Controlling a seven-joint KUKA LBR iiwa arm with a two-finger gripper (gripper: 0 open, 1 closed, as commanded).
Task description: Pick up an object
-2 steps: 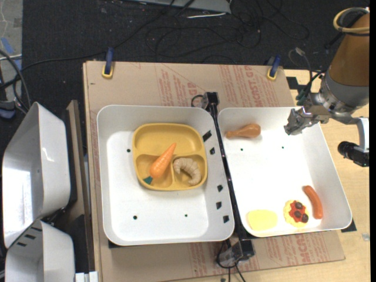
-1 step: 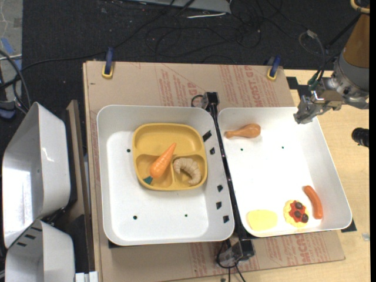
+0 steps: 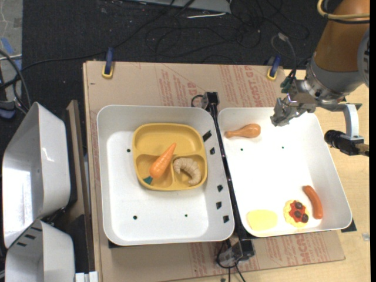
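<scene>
Though looking straight down at gripper (image 3: 283,115), cannot tell its grip state: too dark and too small at this angle. Hangs over the far edge of right bin (image 3: 338,175), close to that bin's far-right corner. Wrist tilted, with orange band (image 3: 346,13) above it at top right.

Pickable objects, 4 in the right bin:
- drumstick (image 3: 244,132), lying flat near the far-left corner, thin end pointing left. Just left of the gripper, apart from it, not touching.
- sausage (image 3: 313,201), near the right wall toward the front, lying at a slant.
- pizza piece (image 3: 296,211), small round disc with dark red topping, touching or just beside the sausage's left side. Cannot tell which.
- yellow disc (image 3: 262,219), flat, near the front wall, just left of the pizza piece.

All 3 front items well apart from the gripper.

Left bin (image 3: 111,175) bears yellow plate (image 3: 170,135), divided into 3 compartments, big one at the far side. 2 things on it:
- carrot (image 3: 163,161), slanted, mostly in the front-left compartment, tip crossing the divider toward the far one.
- shrimp (image 3: 188,169), pale, curled, in the front-right compartment.

Both bins on cardboard sheet (image 3: 170,87), held by 2 yellow clamps (image 3: 107,70) at its far edge.
</scene>
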